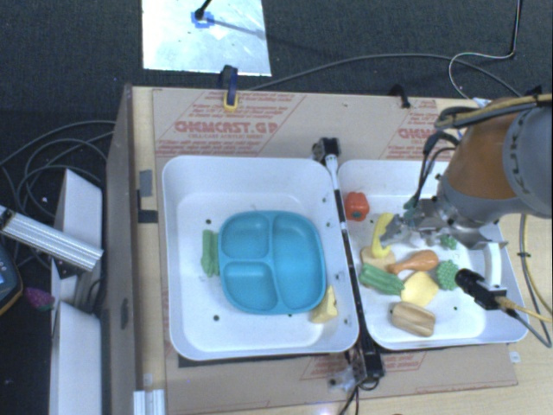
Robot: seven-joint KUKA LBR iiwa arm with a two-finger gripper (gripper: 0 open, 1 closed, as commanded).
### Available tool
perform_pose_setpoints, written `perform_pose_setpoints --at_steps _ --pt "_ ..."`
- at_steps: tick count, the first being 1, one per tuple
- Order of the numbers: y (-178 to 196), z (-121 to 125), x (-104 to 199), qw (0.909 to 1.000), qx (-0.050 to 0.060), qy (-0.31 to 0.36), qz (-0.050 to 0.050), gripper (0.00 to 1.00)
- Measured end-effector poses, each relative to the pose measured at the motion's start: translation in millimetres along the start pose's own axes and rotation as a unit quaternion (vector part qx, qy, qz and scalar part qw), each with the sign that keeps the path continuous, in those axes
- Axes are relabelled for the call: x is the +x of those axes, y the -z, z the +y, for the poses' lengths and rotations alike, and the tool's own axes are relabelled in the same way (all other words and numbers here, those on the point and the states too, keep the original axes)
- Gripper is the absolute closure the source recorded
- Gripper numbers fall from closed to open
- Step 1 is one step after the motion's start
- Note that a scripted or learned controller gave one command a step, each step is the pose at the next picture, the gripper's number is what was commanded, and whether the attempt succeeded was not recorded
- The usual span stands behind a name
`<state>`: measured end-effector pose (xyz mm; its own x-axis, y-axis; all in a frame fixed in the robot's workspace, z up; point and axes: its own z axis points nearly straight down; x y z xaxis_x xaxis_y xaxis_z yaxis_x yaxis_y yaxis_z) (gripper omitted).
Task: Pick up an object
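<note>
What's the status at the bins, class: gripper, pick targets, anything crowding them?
Gripper low over right bin, nothing seen held. Banana beside it. Carrot, green cucumber, bread packed close.

1. Reaches in from the right edge, grey arm (pixel 527 158) entering high on that side.
2. Carries an orange band (pixel 479 158) just above the wrist, left of the grey link.
3. Bends down and leftward into a grey wrist (pixel 462 204).
4. Ends in a gripper (pixel 399 226) pointing left, low and a little nearer than the band.
</note>
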<state>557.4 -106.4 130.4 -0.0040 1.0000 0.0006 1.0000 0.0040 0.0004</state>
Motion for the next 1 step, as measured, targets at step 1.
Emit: perform_pose_setpoints --at_steps 1 --pt "-32.2 -51.4 -5.3 0.9999 -0.013 -0.001 -0.005 0.0"
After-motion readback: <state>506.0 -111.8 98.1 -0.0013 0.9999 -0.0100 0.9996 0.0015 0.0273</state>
